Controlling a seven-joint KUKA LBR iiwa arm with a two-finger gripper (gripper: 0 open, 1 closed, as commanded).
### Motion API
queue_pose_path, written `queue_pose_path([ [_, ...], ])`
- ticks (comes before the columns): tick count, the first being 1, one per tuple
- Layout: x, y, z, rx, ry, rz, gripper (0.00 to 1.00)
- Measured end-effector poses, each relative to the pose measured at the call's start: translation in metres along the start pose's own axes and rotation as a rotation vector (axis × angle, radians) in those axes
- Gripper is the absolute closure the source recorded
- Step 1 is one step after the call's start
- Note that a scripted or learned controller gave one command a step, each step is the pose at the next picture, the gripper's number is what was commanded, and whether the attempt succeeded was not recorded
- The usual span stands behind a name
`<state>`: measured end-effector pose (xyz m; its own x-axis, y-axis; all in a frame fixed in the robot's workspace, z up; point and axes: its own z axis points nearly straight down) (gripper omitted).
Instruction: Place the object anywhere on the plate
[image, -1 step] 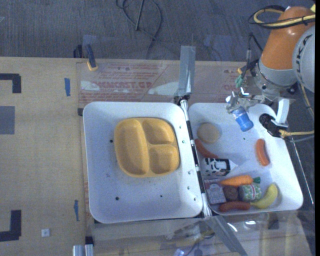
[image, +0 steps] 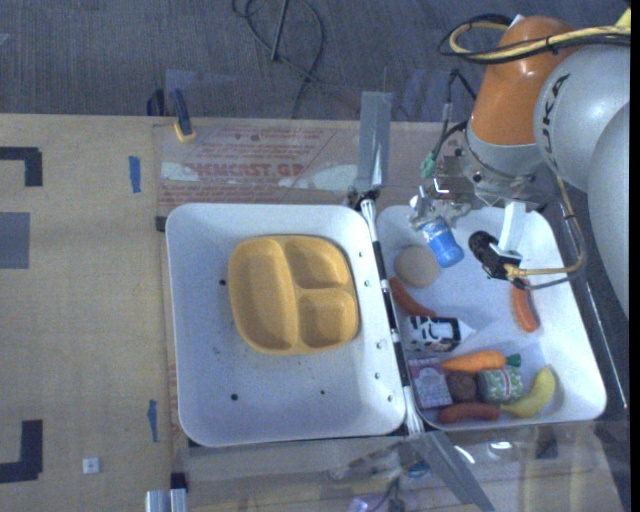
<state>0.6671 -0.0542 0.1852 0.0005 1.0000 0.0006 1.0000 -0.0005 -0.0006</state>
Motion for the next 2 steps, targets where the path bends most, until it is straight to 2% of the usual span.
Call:
queue_pose_path([
  [1,0.084,-0.015,-0.009,0.001,0.0,-0.046,1.0],
  [2,0.154,-0.044,0.003,0.001,0.0,-0.136,1.0],
])
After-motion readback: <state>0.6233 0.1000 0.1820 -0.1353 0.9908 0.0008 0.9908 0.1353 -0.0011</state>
